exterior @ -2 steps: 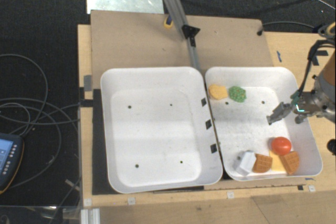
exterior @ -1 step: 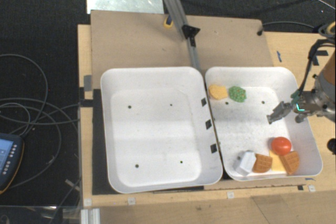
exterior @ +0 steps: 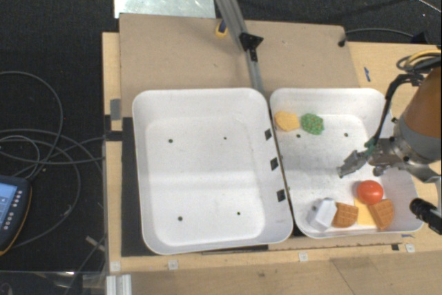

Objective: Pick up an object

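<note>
The right bin (exterior: 324, 155) holds several small items. A yellow lump (exterior: 286, 121) and a green knobbly ball (exterior: 312, 124) lie near its back left corner. A red ball (exterior: 371, 191) rests near the front right, with two orange waffle-like pieces (exterior: 345, 215) (exterior: 382, 213) and a white-grey object (exterior: 321, 213) along the front rim. My gripper (exterior: 366, 165) hangs over the right side of this bin, just behind the red ball, open with nothing between its fingers.
The left bin (exterior: 207, 169) sits beside the right one, joined by dark clips along the shared rim. A grey pole (exterior: 231, 7) slants across the brown board behind the bins. Cables lie on the dark floor at left.
</note>
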Available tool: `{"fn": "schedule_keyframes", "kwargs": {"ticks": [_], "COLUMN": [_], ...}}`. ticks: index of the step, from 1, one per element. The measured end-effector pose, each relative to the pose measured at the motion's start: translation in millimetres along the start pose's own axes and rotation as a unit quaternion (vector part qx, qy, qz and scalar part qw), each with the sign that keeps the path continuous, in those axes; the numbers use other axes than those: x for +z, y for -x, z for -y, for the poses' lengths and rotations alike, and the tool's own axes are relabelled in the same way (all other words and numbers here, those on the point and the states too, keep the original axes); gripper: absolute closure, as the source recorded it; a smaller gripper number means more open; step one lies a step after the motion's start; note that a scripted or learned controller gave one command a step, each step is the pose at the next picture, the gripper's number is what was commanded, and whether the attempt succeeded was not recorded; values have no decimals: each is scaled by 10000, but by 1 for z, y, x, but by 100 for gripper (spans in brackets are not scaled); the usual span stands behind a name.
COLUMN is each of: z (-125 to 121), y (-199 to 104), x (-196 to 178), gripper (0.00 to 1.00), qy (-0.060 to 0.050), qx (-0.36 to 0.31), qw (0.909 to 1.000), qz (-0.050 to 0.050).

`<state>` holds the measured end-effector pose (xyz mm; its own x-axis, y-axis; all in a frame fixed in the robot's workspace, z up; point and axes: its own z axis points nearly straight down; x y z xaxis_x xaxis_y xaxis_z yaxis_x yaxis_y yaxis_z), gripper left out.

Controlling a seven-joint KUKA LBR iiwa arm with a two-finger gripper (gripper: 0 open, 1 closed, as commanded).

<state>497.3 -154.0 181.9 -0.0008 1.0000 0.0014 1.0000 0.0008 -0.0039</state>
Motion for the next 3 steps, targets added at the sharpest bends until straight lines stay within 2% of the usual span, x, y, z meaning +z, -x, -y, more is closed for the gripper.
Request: {"fn": "schedule_keyframes", "kwargs": {"ticks": [1, 2, 3], "z": [4, 4, 2], "y": [1, 1, 1], "x": [62, 93, 81], "gripper": [0, 0, 100], "qy": [-2, 9, 32], "qx": [2, 1, 1], "qw": [10000, 10000, 10000], "qz": [-1, 1, 7]}}
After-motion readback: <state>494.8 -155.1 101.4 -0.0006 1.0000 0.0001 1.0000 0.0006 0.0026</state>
